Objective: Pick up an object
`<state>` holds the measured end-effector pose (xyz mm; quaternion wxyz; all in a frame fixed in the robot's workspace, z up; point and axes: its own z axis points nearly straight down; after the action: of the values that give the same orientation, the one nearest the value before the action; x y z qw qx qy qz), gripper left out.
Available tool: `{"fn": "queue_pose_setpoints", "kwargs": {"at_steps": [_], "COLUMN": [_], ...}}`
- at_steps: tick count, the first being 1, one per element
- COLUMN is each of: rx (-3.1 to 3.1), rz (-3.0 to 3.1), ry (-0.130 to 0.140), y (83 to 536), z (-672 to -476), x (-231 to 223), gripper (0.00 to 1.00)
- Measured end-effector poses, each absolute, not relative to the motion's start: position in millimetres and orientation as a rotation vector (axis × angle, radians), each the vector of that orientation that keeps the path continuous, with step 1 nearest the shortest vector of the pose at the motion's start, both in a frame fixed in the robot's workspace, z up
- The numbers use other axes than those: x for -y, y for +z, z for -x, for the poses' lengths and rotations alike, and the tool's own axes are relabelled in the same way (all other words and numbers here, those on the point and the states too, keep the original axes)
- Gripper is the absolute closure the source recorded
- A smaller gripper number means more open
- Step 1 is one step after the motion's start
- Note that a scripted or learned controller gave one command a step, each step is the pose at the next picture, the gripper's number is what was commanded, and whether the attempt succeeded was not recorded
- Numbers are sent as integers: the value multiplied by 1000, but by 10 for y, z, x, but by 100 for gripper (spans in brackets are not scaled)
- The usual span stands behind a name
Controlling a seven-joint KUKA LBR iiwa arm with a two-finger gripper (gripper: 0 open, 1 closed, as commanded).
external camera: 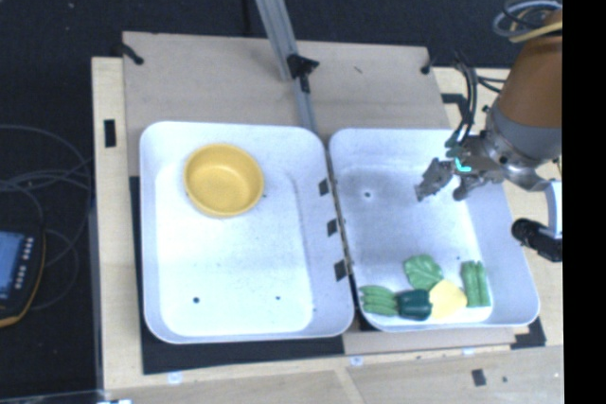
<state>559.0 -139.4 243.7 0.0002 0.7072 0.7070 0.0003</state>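
Observation:
My gripper hangs over the upper right part of the right bin, its two fingers spread apart with nothing between them. Near that bin's front edge lie several small objects: a light green piece, a green piece, a dark teal piece, a yellow piece and a green striped piece. They lie well below the gripper in the view. A yellow bowl sits in the upper left of the left bin.
A grey metal post slants up from the bench's back edge between the bins. Black clips line the seam where the bins meet. Cables trail near the arm on the right.

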Motion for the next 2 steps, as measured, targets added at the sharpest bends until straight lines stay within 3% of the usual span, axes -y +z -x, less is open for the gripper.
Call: {"fn": "queue_pose_setpoints", "kwargs": {"at_steps": [1,2], "rx": [-2221,-2222], "rz": [-2221,-2224], "ry": [1,-3], "y": [2437,2009], "z": [-5590,-5542], "x": [1395,1382], "gripper": [0,0]}}
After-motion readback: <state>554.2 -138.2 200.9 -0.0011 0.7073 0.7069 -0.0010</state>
